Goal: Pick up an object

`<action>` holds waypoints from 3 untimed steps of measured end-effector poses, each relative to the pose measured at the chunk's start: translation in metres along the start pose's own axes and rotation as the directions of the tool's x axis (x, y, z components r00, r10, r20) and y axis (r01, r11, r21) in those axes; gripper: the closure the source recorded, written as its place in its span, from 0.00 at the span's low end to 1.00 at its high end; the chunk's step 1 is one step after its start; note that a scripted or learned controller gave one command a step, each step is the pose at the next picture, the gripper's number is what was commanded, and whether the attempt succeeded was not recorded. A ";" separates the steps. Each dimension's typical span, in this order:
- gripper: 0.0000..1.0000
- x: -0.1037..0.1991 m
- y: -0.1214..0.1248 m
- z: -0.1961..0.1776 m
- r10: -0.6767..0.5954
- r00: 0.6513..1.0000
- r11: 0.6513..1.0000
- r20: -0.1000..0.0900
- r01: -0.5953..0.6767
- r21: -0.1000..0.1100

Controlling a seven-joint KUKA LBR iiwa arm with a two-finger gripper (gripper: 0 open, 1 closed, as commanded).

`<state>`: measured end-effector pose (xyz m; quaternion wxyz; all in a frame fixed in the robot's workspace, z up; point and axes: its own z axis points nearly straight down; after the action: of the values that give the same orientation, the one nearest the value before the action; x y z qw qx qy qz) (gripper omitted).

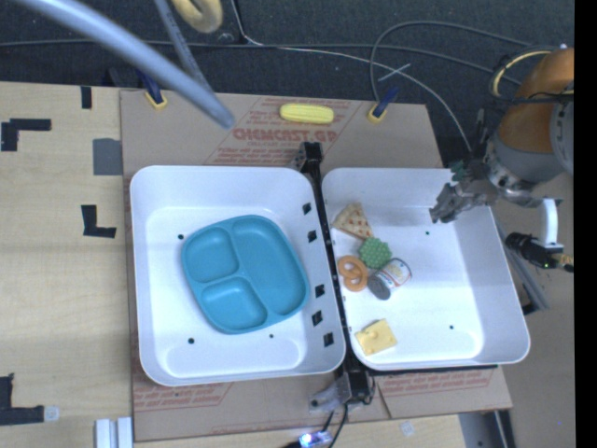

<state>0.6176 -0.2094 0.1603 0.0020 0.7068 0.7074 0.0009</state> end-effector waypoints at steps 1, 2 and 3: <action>1.00 -0.001 -0.008 -0.048 0.001 1.000 1.000 -0.001 -0.001 0.001; 1.00 -0.002 0.003 -0.106 -0.001 1.000 1.000 0.001 0.001 -0.001; 1.00 0.048 -0.017 -0.099 -0.003 1.000 1.000 -0.002 0.003 0.007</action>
<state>0.6002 -0.1610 0.2590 -0.0011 0.7058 0.7084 -0.0007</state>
